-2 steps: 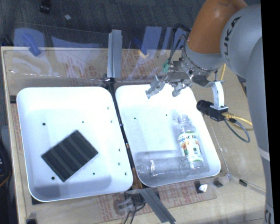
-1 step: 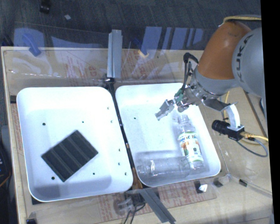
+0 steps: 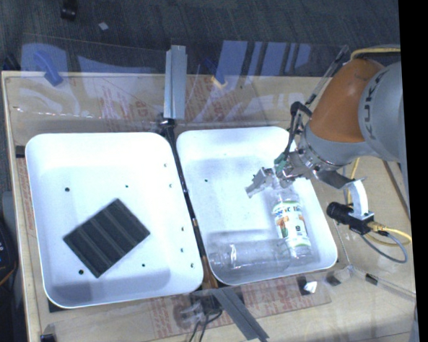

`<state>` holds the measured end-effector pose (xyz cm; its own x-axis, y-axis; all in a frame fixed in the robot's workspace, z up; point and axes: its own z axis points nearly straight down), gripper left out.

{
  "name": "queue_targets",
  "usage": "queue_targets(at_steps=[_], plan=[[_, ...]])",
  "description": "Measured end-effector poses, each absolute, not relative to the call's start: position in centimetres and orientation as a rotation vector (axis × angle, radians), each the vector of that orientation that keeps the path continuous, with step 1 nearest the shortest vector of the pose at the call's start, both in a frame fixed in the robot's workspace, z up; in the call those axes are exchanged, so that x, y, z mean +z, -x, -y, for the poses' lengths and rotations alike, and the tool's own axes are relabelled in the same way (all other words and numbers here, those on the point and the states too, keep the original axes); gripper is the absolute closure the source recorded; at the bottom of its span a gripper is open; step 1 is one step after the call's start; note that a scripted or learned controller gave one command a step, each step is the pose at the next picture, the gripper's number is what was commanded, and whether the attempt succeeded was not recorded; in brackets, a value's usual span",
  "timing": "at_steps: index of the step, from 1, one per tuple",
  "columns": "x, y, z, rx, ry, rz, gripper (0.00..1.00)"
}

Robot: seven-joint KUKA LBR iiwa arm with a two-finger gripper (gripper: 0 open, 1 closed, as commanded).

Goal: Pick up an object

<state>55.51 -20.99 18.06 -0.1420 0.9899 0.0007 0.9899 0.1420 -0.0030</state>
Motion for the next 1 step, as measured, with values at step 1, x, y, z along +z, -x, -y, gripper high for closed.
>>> queue_targets(at_steps=[1], plan=[[16.09, -56.00, 20.87, 0.003, 2.008, 2.410, 0.00]])
